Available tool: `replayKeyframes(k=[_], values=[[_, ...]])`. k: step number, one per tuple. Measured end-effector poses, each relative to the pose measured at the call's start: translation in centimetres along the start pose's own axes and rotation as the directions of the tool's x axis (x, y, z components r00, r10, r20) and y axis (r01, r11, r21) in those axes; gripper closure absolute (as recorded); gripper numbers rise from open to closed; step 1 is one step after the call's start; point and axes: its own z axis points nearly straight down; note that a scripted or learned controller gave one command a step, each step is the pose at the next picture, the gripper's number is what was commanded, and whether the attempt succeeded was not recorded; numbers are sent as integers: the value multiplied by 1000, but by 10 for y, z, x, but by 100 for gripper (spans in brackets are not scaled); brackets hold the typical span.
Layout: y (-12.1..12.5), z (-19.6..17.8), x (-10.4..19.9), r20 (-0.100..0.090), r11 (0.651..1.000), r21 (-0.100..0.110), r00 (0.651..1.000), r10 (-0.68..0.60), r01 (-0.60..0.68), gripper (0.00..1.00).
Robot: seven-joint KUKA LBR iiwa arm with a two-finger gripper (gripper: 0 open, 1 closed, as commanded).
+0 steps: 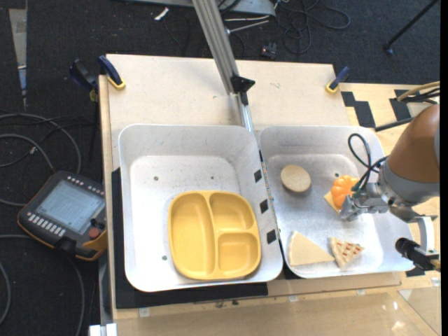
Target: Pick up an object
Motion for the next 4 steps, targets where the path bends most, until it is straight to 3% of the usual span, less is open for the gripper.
replayKeyframes(k=[2, 3, 4], values=[[-7, -122, -6, 2, 1000, -3, 1000, -2, 2, 100], [3, -171, 0, 2, 1000, -2, 1000, -4, 4, 100], [16, -164, 53, -2, 1000, 3, 1000, -8, 8, 100]])
